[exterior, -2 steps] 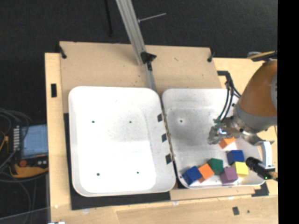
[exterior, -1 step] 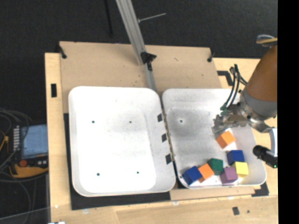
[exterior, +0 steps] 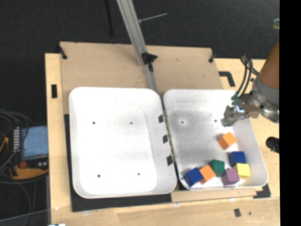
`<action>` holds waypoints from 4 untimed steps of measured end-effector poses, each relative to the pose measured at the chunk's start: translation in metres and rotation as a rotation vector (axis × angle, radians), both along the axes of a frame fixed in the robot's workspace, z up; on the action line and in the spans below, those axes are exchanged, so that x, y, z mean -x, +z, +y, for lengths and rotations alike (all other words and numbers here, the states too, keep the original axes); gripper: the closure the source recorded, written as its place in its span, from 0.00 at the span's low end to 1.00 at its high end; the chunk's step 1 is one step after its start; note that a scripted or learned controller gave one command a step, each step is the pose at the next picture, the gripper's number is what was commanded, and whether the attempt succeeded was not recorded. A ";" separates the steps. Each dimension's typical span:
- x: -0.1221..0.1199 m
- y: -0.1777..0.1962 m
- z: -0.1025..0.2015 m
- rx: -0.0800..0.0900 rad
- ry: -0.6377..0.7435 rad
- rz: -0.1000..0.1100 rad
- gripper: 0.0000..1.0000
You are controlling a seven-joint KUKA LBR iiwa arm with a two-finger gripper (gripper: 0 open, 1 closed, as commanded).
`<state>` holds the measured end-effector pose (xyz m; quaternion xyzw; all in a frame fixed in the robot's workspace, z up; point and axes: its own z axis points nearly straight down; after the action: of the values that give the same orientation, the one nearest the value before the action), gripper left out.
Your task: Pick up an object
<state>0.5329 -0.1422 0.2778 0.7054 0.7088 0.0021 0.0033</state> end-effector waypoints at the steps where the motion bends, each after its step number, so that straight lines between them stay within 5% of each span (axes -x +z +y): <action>1: 0.013 -0.009 0.043 -0.001 -0.002 0.006 1.00; 4: 0.029 -0.025 0.179 -0.002 0.001 0.009 1.00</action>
<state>0.5036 0.0368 0.2529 0.7052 0.7091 -0.0002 -0.0007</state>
